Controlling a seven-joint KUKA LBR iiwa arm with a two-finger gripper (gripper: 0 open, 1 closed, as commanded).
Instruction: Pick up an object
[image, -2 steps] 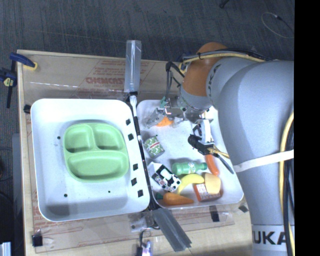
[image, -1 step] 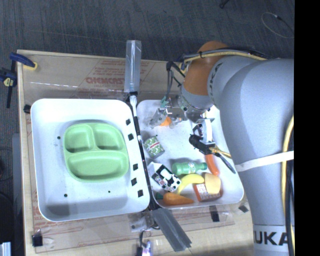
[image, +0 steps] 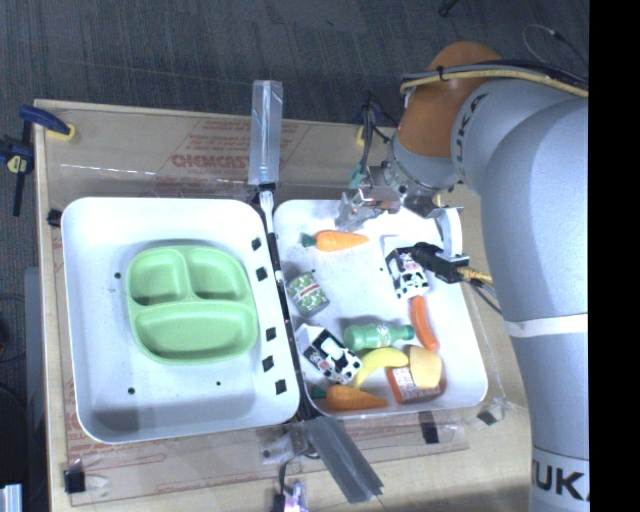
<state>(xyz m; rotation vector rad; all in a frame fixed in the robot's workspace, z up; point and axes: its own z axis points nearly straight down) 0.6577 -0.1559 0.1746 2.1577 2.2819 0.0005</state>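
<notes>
No object is seen lifted yet; the pick is judged to be at its start, with grasp and lift left to do. A toy carrot (image: 338, 240) lies flat near the top edge of the right bin (image: 466, 330), right of the frame's centre, and is the item nearest the gripper (image: 362, 200), which is seen just above it, at the bin's upper rim. Whether the gripper is open or closed cannot be told, as its metal parts are too small and cluttered; nothing is seen held in it. Further down the same bin are scattered a small green packet (image: 308, 291), a black-and-white cow toy (image: 407, 272), a red sausage-like piece (image: 424, 322), a green bottle (image: 376, 333), a banana (image: 378, 364) and a second carrot (image: 352, 398). In the left bin (image: 90, 300) a green divided tray (image: 190, 303) is set.
</notes>
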